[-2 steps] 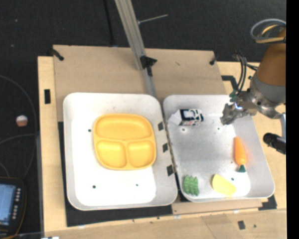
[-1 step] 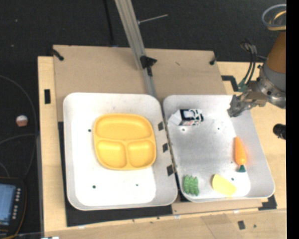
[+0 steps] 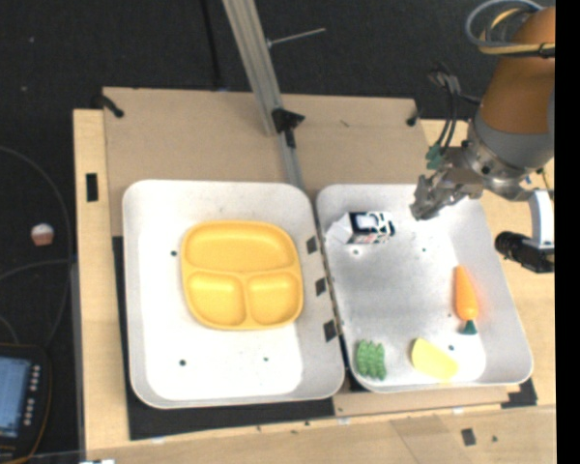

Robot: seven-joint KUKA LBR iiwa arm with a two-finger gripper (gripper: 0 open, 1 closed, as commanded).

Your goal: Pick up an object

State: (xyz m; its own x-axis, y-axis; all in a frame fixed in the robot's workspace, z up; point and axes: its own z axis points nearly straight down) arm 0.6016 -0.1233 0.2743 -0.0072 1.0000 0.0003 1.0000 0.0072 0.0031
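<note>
The right bin (image 3: pixel 406 288) holds a small black-and-white object (image 3: pixel 370 226) near its far left corner, an orange carrot (image 3: pixel 465 296) by its right wall, a yellow lemon-like piece (image 3: pixel 433 359) and a green leafy piece (image 3: pixel 370 358) along its near edge. My gripper (image 3: pixel 427 201) hangs over the bin's far right part, a little right of the black-and-white object and apart from it. Nothing shows between its fingertips.
The left bin (image 3: pixel 155 288) bears a yellow three-compartment plate (image 3: pixel 241 274). A slanted metal pole (image 3: pixel 261 75) rises behind the bins' dividing edge. Black cables and a small ball (image 3: pixel 43 232) lie off the bench at left.
</note>
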